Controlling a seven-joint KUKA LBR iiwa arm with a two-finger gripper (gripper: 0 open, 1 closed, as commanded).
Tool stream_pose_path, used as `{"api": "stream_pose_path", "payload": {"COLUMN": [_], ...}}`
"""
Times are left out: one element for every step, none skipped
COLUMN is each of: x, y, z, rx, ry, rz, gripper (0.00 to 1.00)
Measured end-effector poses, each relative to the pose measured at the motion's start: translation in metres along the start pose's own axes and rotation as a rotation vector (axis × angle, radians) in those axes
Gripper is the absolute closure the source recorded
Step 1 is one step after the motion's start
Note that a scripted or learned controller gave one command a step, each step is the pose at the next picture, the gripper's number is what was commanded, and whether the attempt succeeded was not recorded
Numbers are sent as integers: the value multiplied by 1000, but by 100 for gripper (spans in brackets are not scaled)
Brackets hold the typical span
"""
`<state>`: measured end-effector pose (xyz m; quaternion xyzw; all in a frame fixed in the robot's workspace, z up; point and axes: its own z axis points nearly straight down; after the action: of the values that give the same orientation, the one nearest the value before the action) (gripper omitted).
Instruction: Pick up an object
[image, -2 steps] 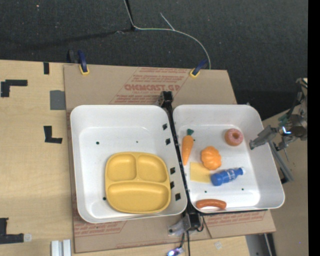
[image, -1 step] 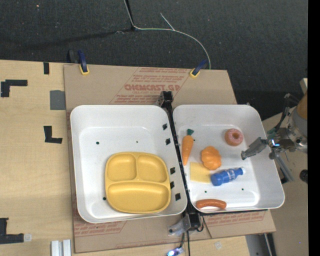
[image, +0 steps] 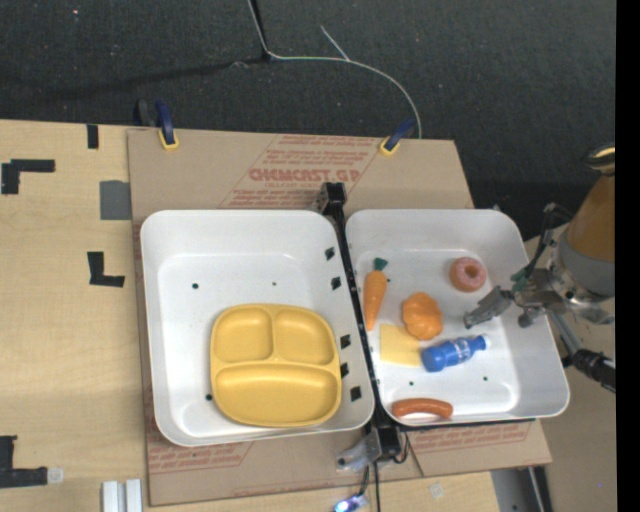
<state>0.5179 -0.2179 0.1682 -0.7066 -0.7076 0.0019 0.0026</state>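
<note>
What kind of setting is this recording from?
Probably a robot lab bench for pick tests: two white bins on clamped cardboard, toy food like a carrot, and the gripper reaching in.

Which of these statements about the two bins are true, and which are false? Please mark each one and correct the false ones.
1. The yellow divided plate lies in the left bin. True.
2. The carrot lies in the left bin. False: it lies in the right bin, near the divider between the bins.
3. The blue bottle lies on its side, partly over the yellow cheese slice. True.
4. The gripper holds the pink donut. False: the donut lies free on the bin floor, apart from the gripper.
5. The sausage lies at the near edge of the right bin. True.
</note>
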Motion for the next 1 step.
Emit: {"api": "stream_pose_path", "payload": {"x": [0], "y": [6], "z": [61], "rx": [1], "ry": [0], "rz": [0], "gripper": [0]}}
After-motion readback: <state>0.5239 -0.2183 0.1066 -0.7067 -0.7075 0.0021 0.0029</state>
